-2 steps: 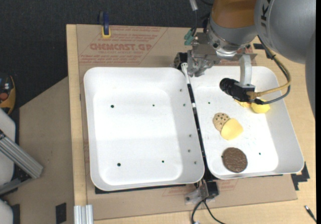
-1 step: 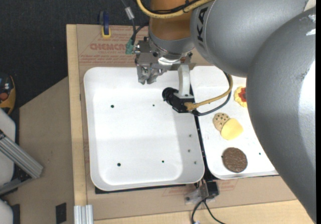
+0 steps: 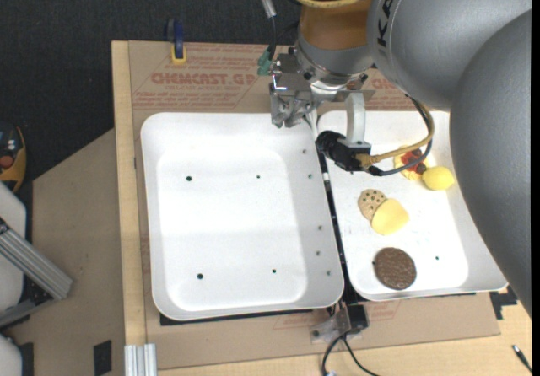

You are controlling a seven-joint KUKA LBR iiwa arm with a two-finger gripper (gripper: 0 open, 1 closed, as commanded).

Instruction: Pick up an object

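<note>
— So, starting at the near edge: what lies in the right bin (image 3: 472,277)?

— Closest to us is a round brown cookie (image 3: 395,268), flat on the floor of the bin. Just behind it sits a pale yellow lump (image 3: 390,216), touching a speckled tan cookie (image 3: 369,201). Farther back and to the right there is a small yellow lemon-like piece (image 3: 438,178), with something orange-red half hidden under a cable beside it.

— And the left bin (image 3: 169,197)?

— Bare white floor with a few dark dots.

— Where is the gripper (image 3: 289,115)?

— At the far end, above the back rim of the left bin, near the ridge where the two bins meet. Whether its claw is apart or together I cannot tell; the metal parts blur together there. I see nothing held.

— Which way must it go, then?

— My judgement: every candidate lies toward us and to the right, across the ridge. The tan cookie and yellow lump are nearest; the brown cookie is farthest off. Being flat, the cookies could be hard to pinch, so the lump looks the better target.
</note>
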